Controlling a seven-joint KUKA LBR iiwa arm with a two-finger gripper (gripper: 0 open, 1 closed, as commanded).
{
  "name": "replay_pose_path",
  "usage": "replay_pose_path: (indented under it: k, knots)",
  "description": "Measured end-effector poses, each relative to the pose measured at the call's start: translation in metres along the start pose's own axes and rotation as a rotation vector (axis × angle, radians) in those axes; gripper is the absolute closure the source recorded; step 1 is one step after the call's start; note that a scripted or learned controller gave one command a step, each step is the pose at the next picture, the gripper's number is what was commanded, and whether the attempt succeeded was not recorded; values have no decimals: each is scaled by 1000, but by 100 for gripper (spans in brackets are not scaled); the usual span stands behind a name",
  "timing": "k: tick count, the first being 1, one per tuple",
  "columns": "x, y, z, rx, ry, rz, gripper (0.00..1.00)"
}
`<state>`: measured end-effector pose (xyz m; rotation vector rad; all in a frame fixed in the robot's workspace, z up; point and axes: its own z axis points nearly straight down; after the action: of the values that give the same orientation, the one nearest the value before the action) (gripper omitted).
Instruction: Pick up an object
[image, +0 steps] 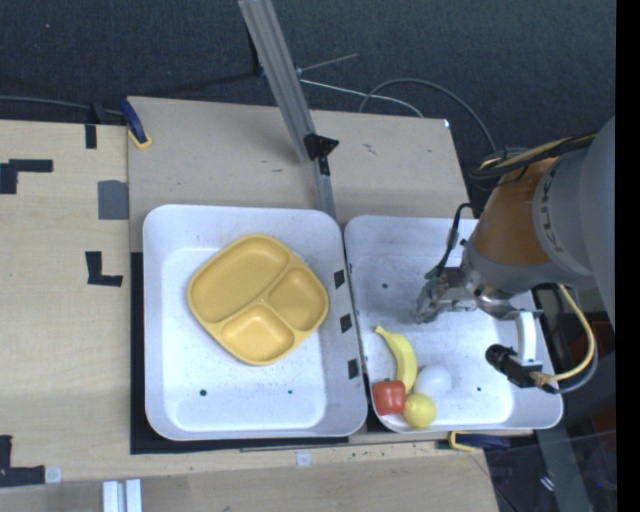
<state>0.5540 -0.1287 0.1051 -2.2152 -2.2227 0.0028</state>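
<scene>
The right bin (400, 250) holds a yellow banana (398, 352), a red fruit (389, 397), a small yellow round fruit (420, 409) and a white round object (434, 380), all clustered near its front left corner. My gripper (432, 303) hangs low over the middle of the right bin, just right of and behind the banana's tip. Nothing shows between its fingers, and their spread is too small to read.
A yellow three-compartment plate (258, 298) lies in the left bin (170, 390). A grey metal pole (285, 85) slants in from the top to the bins' shared rear edge. Cables (575, 350) loop by the right bin's right rim.
</scene>
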Motion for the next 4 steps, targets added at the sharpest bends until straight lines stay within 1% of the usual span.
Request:
replay_pose_path:
  k: [1, 2, 3, 4]
  knots:
    - [-10, 3, -54, -7, -2, 3, 100]
    - [-12, -2, -99, -7, -2, 2, 100]
    - [-14, 0, -163, -10, -3, 2, 100]
    - [-13, 0, -195, -6, -2, 1, 100]
